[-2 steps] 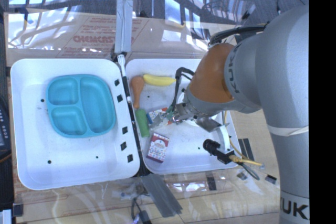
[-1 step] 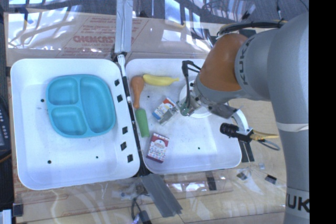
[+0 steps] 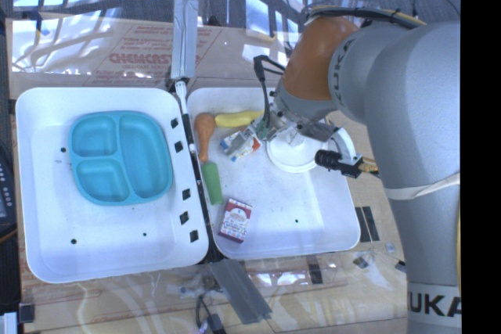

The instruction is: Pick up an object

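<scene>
Right white bin (image 3: pixel 313 207), near-left corner: small red cardboard box (image 3: pixel 235 220), lying flat, close to the wall next to the left white bin (image 3: pixel 102 231). Just beyond it, a green stick-shaped piece (image 3: pixel 211 182) lies along that same wall. Left bin holds a teal three-compartment plastic plate (image 3: pixel 121 156), roughly mid-bin.

Mid right bin: white round dish (image 3: pixel 293 155). Just left of it, a crumpled white-and-blue packet (image 3: pixel 241 143), the pick candidate closest to the gripper (image 3: pixel 268 131). The gripper sits low between the packet and the dish's far-left rim. Jaws are masked by the wrist, so I cannot tell whether they are wide or narrow.

Far-left of the right bin: orange carrot-shaped toy (image 3: pixel 204 133) by the wall, with a yellow banana-shaped toy (image 3: pixel 237 119) beside it, just beyond the packet. Grey arm (image 3: pixel 415 105) comes in from the right.
</scene>
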Controlling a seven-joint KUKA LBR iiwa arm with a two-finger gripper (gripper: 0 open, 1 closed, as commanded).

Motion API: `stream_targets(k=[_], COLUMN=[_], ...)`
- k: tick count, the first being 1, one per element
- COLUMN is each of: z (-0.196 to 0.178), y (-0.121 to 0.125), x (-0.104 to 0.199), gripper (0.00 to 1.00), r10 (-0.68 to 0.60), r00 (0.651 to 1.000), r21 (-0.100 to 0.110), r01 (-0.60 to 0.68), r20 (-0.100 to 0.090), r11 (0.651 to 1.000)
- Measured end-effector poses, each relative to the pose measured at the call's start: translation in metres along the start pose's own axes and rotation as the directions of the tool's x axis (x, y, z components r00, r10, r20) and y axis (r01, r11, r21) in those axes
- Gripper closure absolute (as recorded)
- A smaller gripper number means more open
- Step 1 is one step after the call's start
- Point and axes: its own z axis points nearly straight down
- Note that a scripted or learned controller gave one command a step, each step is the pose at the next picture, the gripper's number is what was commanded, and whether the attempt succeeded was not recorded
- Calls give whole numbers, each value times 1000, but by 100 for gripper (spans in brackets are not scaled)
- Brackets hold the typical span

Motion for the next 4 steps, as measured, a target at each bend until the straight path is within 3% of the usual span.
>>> stream_targets(k=[1,2,3,4], z=[1,0,0,0], y=[3,-10,10,19], x=[38,48,17,26], gripper=[0,0,0,0], r10=[5,66,242,281], r00=[1000,998,970,960], r21=[3,5,1,0], r01=[-5,-66,-242,-281], r20=[-2,-4,0,1], r11=[1000,998,970,960])
